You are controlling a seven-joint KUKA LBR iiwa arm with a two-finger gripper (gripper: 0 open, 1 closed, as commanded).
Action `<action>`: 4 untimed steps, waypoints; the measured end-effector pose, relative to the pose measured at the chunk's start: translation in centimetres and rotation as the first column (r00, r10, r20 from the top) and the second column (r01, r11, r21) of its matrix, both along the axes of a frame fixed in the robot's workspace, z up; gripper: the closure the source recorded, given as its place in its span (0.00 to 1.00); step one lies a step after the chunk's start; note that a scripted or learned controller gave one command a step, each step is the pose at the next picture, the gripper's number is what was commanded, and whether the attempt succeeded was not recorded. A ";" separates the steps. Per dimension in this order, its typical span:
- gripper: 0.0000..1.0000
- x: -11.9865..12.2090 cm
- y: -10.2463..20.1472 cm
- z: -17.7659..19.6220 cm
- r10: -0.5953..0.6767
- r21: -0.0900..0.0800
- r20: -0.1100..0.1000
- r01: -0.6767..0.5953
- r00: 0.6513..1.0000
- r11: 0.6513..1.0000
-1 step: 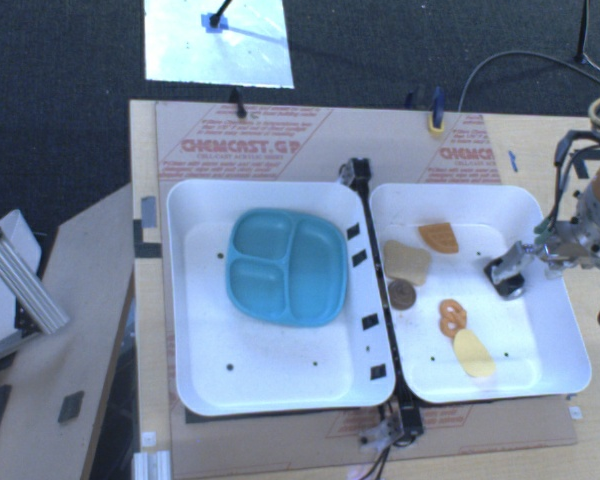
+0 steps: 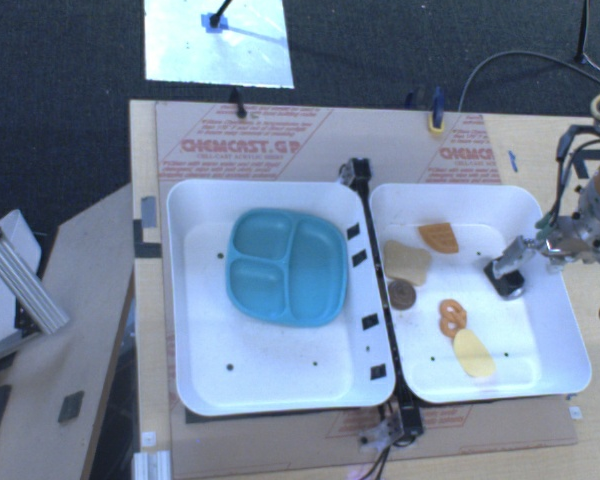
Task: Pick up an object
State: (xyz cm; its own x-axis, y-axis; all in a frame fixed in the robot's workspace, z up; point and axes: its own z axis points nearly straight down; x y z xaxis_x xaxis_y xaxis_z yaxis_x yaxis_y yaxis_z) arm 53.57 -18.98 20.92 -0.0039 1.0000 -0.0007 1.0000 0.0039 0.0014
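The right bin (image 2: 550, 338) holds an orange wedge (image 2: 438, 236), a beige bread slice (image 2: 407, 263), a round brown cookie (image 2: 401, 294), an orange pretzel (image 2: 452, 315) and a pale yellow piece (image 2: 473, 353). My gripper (image 2: 558, 251) hangs over the right side of this bin, near its right wall. It is to the right of all the food pieces and touches none of them. Nothing shows in its hold.
The left bin (image 2: 205, 368) holds a blue divided plate (image 2: 285, 268). A black clip strip (image 2: 365, 258) runs along the seam between the bins. A metal sheet (image 2: 218, 28) lies beyond the bench at the back.
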 end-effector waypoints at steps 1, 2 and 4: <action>0.00 -0.2 0.1 -4.1 -0.002 0.001 -0.001 0.002 1.000 1.000; 0.00 0.5 0.3 -8.4 -0.002 0.001 -0.001 0.002 1.000 1.000; 1.00 1.0 -0.1 -9.6 -0.005 -0.010 0.018 0.005 1.000 1.000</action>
State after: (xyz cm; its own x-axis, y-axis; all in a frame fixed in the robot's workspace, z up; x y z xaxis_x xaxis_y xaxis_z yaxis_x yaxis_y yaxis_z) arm 54.61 -19.13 11.32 0.0010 0.9999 -0.0111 0.9998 -0.0008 0.0189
